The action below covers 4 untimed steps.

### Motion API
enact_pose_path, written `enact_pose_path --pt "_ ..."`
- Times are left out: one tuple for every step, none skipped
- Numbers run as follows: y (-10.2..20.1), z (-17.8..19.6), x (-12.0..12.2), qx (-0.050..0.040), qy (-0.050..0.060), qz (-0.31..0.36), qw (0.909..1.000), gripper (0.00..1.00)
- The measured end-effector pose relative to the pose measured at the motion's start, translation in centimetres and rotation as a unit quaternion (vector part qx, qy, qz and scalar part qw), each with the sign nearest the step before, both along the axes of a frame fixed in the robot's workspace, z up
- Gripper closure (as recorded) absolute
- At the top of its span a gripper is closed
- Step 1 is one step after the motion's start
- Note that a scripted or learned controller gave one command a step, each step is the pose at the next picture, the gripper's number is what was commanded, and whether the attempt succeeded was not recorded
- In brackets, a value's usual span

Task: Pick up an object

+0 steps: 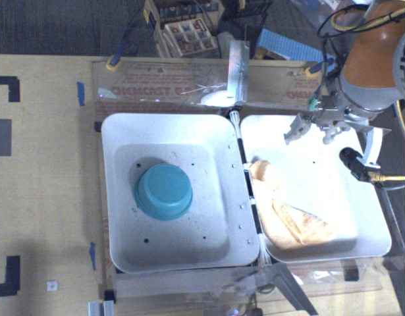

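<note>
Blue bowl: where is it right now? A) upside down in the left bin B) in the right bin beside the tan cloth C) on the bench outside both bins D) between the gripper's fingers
A. The blue bowl sits rim-down on the floor of the left bin, while the gripper hangs over the right bin, apart from it.

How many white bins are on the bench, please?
2. The left bin holds a blue bowl; the right bin holds a crumpled tan cloth. None seems hidden.
</note>
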<state>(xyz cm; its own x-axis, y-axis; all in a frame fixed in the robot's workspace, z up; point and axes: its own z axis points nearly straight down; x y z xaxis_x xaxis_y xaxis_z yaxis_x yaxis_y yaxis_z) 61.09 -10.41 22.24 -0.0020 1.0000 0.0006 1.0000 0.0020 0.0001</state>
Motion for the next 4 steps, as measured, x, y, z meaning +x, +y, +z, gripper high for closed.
enact_pose_path --pt "5.2 -3.8 -1.7 -0.0001 0.001 -0.025 0.9997 0.00" --pt "-1.4 -8.7 4.3 -0.0011 -0.002 0.018 0.9998 0.00" --pt "-7.8 -3.9 2.7 -0.0013 -0.002 -0.086 0.9963 0.00" --pt "-10.4 -6.5 -0.8 0.0001 0.001 0.049 0.9988 0.00"
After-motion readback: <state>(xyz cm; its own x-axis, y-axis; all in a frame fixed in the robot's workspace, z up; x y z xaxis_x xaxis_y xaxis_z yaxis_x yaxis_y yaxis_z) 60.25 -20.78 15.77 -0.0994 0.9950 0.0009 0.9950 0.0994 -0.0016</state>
